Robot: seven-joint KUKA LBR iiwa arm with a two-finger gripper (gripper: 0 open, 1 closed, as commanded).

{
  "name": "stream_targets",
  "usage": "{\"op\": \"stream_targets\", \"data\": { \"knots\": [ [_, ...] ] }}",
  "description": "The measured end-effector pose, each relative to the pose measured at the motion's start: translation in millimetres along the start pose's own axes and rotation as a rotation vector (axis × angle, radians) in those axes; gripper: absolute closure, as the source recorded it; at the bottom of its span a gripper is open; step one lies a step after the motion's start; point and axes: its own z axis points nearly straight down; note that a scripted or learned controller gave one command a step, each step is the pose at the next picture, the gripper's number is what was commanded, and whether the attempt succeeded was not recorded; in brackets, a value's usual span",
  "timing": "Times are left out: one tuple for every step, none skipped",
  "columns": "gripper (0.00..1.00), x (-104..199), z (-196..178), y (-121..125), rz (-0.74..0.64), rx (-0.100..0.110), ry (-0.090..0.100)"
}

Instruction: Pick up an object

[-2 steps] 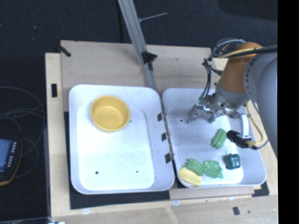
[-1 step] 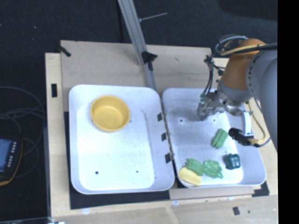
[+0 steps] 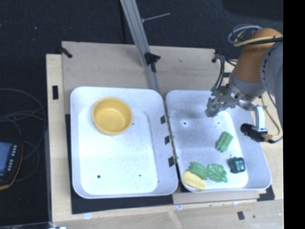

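Observation:
My gripper (image 3: 213, 108) hangs over the upper part of the right bin (image 3: 190, 128), with nothing seen between its fingers. Below it in that bin lie a green ridged piece (image 3: 224, 141), a small dark teal object (image 3: 236, 164), two green leafy pieces (image 3: 198, 169) (image 3: 217, 172) and a yellow object (image 3: 193, 180) at the bin's front edge. A yellow bowl (image 3: 112, 116) sits in the upper left of the left bin (image 3: 119, 175). The objects in the right bin lie well below the gripper, toward the front right corner.
A grey metal pole (image 3: 136, 27) slants from the top of the view down to the bench behind the bins. Cables and a black connector (image 3: 252, 131) hang off the arm's wrist beside the right bin's right wall. A device (image 3: 7, 159) lies off the bench at far left.

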Motion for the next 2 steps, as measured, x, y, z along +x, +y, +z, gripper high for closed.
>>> {"op": "stream_targets", "data": {
  "knots": [
    [1.00,-6,-44,0,0.000,0.000,0.000],
    [1.00,0,-91,-4,-0.001,0.000,0.000]
  ]
}}
